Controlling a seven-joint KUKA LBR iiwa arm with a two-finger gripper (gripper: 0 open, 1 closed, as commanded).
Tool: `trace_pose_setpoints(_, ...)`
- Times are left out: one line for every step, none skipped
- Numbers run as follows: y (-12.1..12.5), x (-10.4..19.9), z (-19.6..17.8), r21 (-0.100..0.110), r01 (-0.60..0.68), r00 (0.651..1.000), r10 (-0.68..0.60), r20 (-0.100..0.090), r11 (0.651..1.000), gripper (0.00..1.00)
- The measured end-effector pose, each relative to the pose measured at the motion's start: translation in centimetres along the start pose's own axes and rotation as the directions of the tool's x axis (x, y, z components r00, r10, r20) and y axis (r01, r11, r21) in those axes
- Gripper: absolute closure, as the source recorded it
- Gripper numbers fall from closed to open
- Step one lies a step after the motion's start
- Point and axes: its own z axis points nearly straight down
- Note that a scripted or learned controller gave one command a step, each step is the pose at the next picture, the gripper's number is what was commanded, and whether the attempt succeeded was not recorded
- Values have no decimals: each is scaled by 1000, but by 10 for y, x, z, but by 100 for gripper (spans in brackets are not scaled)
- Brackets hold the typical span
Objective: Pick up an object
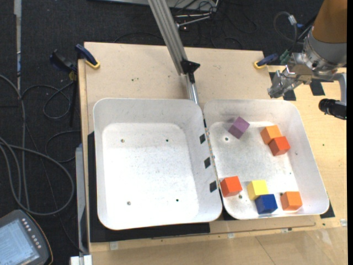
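Above the far rim of the right bin (309, 127), our gripper (281, 88) hangs with nothing between its fingers; whether they are spread we cannot tell. We judge this the approach: next, descend toward the purple block (239, 127) inside that bin.

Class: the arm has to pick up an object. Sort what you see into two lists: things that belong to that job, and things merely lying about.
Belongs to the job:
gripper
purple block
orange blocks
yellow block
blue block
right bin

Lying about:
left bin
clamps
cables
metal pole
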Motion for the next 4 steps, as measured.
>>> trace_pose_setpoints(1,48,7,8,4,1000,-4,-3,1000,100)
trace_pose_setpoints(-6,101,25,9,5,1000,-5,-4,1000,100)
trace_pose_setpoints(-14,148,23,8,5,1000,-5,-4,1000,100)
trace_pose_setpoints(-26,202,41,10,5,1000,-5,-4,1000,100)
